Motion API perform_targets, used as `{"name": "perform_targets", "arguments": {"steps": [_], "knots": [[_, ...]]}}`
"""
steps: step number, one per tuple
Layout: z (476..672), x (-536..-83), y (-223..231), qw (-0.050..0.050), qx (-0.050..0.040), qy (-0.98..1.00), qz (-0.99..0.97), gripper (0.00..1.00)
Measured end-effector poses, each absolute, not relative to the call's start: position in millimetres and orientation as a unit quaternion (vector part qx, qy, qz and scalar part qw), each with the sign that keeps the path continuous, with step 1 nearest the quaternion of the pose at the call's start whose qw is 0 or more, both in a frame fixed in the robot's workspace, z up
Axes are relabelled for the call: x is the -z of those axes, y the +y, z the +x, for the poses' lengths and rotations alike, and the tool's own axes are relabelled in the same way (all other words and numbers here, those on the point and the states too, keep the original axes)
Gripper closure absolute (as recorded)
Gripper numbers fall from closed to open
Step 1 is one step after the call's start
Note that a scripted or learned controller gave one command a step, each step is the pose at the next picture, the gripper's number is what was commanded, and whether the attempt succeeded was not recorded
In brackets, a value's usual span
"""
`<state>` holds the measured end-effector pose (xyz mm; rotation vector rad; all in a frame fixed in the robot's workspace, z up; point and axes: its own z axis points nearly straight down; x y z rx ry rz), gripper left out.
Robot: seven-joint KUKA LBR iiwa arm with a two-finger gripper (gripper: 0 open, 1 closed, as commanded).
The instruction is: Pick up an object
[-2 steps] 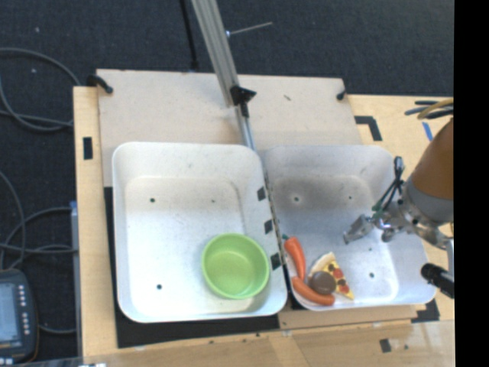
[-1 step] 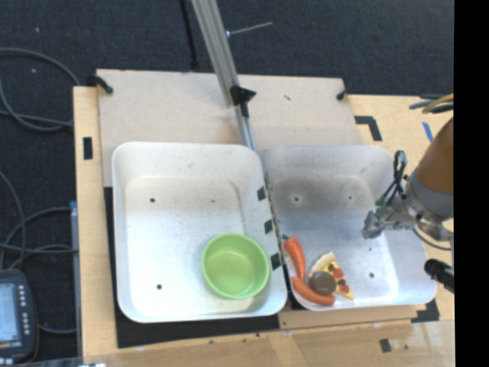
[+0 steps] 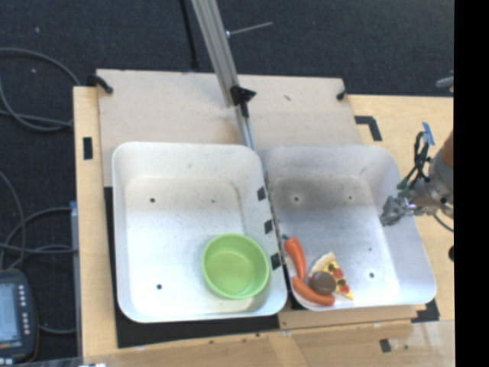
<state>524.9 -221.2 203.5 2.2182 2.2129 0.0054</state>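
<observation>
A cluster of small toy foods lies in the near-left corner of the right bin (image 3: 397, 258): an orange carrot (image 3: 296, 255) angled along the bin's left wall, a red-orange sausage-shaped piece (image 3: 312, 293) lying just nearer than it, a dark brown round piece (image 3: 323, 282) resting against that, and a yellow wedge with red spots (image 3: 335, 270) tucked behind and to the right of the brown piece. The pieces touch or overlap one another and crowd against the bin's near rim and the wall shared with the neighbouring bin. In the left bin (image 3: 153, 205), a lime-green bowl (image 3: 235, 265) sits upright near the near-right corner, just across the dividing wall from the carrot. The tool (image 3: 399, 208) hangs at the right bin's right edge, well apart from the food cluster, with nothing seen between its fingers; whether it is spread or pressed together cannot be told at this size. Cables trail from the wrist above it. A slanted aluminium rail (image 3: 216, 40) runs from the far side down toward the gap between the two bins, ending at a black bracket. Both bins rest on the pale wooden bench (image 3: 191, 105), with black cables (image 3: 30, 98) and a small display unit (image 3: 14, 312) on the dark floor to the left.
</observation>
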Motion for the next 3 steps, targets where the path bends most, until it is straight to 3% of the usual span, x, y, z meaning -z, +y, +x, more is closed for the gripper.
{"name": "perform_targets", "arguments": {"steps": [1, 2, 3], "knots": [[525.7, -268, -225, 0.005, -0.002, 0.708, 0.706, 1.0], [526.8, -278, -226, 0.002, -0.001, 0.709, 0.705, 1.0], [539.1, -283, -171, 0.001, -0.0013, 0.71, 0.704, 1.0]]}}
